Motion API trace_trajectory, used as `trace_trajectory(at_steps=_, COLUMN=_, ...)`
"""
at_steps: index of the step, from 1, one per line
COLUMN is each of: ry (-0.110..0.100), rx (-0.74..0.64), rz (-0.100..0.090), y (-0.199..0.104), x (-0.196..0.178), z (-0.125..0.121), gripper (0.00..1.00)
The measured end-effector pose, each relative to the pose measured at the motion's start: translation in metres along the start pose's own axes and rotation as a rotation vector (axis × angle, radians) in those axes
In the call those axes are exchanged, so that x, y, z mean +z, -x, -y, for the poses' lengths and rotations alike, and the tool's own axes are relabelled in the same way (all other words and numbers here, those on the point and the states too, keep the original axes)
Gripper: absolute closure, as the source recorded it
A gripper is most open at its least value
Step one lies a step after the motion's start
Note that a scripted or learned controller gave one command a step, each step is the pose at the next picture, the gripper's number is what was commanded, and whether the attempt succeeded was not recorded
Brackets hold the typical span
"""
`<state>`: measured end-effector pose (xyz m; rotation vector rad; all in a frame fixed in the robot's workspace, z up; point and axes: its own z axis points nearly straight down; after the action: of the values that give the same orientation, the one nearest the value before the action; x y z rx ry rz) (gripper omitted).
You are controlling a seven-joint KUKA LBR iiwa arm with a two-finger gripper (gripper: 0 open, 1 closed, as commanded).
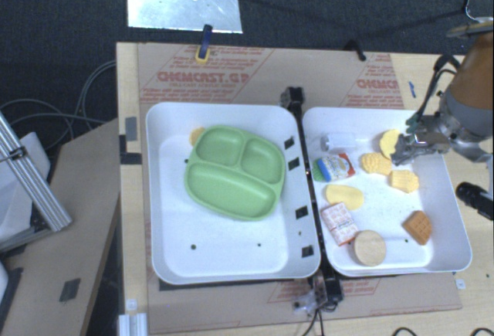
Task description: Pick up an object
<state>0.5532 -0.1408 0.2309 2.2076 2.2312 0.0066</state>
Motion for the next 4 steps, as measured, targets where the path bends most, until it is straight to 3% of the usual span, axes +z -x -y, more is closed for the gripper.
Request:
trace_trajectory(at_steps=2, ry=0.000, rx=0.002, rz=0.000, y=-0.078, x=0.006, z=-0.079, gripper=1.00)
trace_trajectory(at_steps=4, ry=-0.002, rx=0.010, rz=0.002, y=-0.064, x=0.003, z=-0.074, gripper=1.00)
